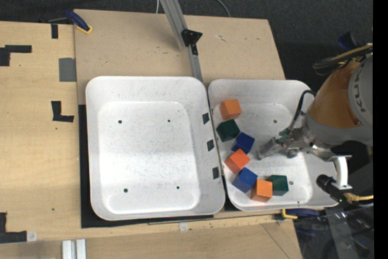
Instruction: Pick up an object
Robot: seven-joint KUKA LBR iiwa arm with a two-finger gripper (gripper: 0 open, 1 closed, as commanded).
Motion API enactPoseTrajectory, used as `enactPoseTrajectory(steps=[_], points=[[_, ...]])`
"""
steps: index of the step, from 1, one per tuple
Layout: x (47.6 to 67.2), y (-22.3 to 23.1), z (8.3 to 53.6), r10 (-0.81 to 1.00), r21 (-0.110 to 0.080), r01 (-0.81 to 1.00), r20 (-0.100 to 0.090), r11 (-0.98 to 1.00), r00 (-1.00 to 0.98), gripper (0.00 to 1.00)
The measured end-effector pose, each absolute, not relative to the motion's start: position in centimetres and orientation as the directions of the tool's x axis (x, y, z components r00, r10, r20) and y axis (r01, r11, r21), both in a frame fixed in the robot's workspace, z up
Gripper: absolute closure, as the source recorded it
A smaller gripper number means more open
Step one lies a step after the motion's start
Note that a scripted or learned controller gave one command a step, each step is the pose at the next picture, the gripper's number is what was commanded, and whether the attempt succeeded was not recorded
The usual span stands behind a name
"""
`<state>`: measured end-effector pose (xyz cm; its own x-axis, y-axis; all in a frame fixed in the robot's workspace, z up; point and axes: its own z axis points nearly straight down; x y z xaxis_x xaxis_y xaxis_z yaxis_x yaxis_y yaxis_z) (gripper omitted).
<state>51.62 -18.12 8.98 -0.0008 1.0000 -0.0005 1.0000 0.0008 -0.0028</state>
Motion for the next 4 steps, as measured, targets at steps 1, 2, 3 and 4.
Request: enactPoseTrajectory(steps=[1,2,3,4], points=[[51.6,-18.0,10.1,1.0,-0.003,1.0,0.002,0.002,-0.002,1.0],[51.2,-17.9,16.2,1.0,0.004,1.0,-0.001,0.001,-0.001,1.0],[51.9,-17.3,20.8,1.0,0.004,1.0,-0.001,0.002,-0.002,1.0],[52.4,-17.5,27.1,1.0,0.006,1.0,-0.002,0.002,-0.002,1.0]])
